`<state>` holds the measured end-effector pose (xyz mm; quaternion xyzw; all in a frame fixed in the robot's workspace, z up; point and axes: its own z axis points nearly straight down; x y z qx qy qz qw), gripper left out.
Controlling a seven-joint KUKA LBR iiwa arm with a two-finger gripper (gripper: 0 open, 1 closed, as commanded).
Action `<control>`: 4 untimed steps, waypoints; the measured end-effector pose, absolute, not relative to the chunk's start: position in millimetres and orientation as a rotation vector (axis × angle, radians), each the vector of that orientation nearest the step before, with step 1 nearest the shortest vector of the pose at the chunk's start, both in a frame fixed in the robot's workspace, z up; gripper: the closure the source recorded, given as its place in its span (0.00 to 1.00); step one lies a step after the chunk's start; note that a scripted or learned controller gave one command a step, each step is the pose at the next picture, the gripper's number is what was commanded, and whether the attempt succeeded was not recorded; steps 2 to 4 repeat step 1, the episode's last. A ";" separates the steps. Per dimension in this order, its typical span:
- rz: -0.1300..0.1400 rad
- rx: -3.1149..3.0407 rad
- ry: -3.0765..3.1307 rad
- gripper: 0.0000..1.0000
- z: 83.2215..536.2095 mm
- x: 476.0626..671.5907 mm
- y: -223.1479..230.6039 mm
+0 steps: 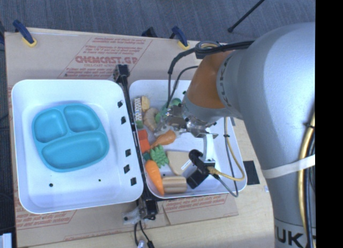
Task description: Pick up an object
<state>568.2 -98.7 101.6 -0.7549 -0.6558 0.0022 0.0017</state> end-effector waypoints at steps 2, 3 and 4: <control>0.003 -2.538 -1.847 1.00 219.0 620.1 -80.3; 0.003 -2.538 -1.847 1.00 219.0 620.1 -80.3; 0.003 -2.538 -1.847 1.00 219.0 620.1 -80.3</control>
